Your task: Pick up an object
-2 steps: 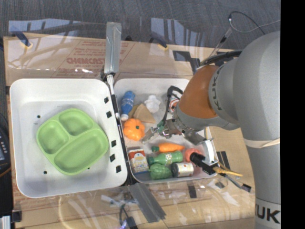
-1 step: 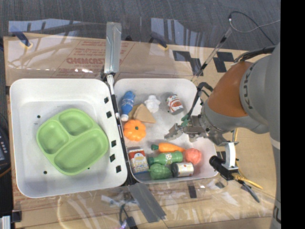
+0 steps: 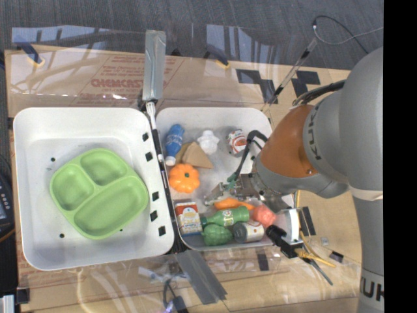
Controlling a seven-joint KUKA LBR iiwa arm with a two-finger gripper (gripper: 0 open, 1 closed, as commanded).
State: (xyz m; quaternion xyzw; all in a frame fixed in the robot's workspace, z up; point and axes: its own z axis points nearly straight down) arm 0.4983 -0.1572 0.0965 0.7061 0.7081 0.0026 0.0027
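Note:
The right bin [image 3: 215, 115] holds a jumble of small objects. At its back lie a blue bottle [image 3: 174, 141], a tan wedge [image 3: 195, 156], a small white figure [image 3: 207, 140] and a red-and-white can [image 3: 236, 142]. An orange pumpkin [image 3: 183, 178] sits by the left wall. Along the front lie a red-and-white box [image 3: 188, 218], a green bottle [image 3: 225, 217], a carrot [image 3: 230, 204], a pink piece [image 3: 264, 214] and a dark can [image 3: 250, 232]. My gripper [image 3: 223, 190] is low in the bin's middle, just above the carrot and right of the pumpkin. I see nothing held in it.
In the left bin [image 3: 29, 132] rests a green divided plate [image 3: 99, 193]. The grey arm and its orange band [image 3: 292, 150] cover the right bin's right side. A divider with black clips [image 3: 156, 168] separates the bins. Cables and tape lie at the bench's front right.

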